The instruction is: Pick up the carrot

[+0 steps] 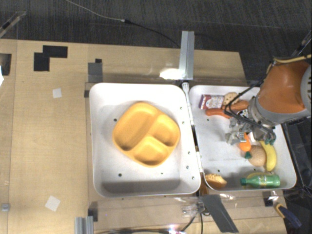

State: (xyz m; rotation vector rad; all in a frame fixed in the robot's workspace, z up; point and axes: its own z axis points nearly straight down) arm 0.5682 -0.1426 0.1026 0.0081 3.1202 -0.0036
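Observation:
The carrot [218, 112] is a long orange-red piece lying near the back of the right bin [214, 150], just in front of a maroon-and-white box [210, 101]. Its right end runs under black cables. My gripper [241, 134] hangs low over the bin's middle right, a little in front of and to the right of the carrot. A small orange piece [246, 146] shows directly below the gripper; I cannot tell whether they touch. The grey wrist with its orange band [285, 89] covers the bin's back right corner.
A brown potato [257, 156], a banana [269, 155] and a green bottle [261, 180] crowd the right bin's front right. A bread roll [216, 180] lies front left, a biscuit [230, 99] by the box. The left bin [100, 145] holds a yellow divided plate [146, 133].

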